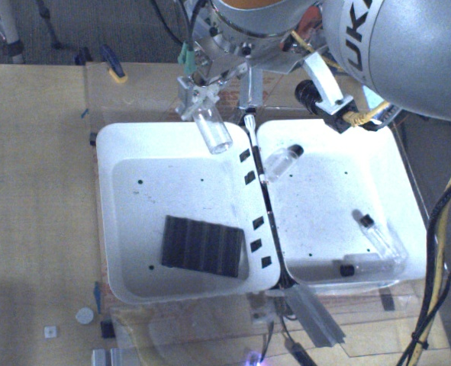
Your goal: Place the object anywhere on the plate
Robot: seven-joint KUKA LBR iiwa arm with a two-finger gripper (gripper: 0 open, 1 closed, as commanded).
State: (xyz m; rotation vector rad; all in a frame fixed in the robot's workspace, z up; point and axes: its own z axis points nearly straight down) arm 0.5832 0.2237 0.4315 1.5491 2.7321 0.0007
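**Status: Clear Vial Being Held Above the Far Rim of the Left Bin**

The dark ribbed plate (202, 247) is being used as the reference for all positions below. It is lying flat on the floor of the left bin (126, 204), towards that bin's near edge, and nothing is resting on it.

The gripper (198, 105) is being positioned beyond the plate, over the far rim of the left bin. Its fingers are being kept closed narrowly on the upper end of a clear vial (214, 134). The vial is being held tilted, with its free lower end pointing down towards the plate and slightly right. The vial is being kept well apart from the plate and is not touching it.

The right bin (324, 204) is being shown to the right of the plate, across the raised seam (257, 197) where the two bins meet. Three further vials are lying in that bin:

1. A black-capped vial (281, 161) is lying beyond and right of the plate, just past the seam.
2. A second vial (379, 235) is lying far to the right of the plate.
3. A third vial (362, 266) is lying far right of the plate, against the near wall.

The grey arm (393, 36) is being extended in from beyond and right of the plate.
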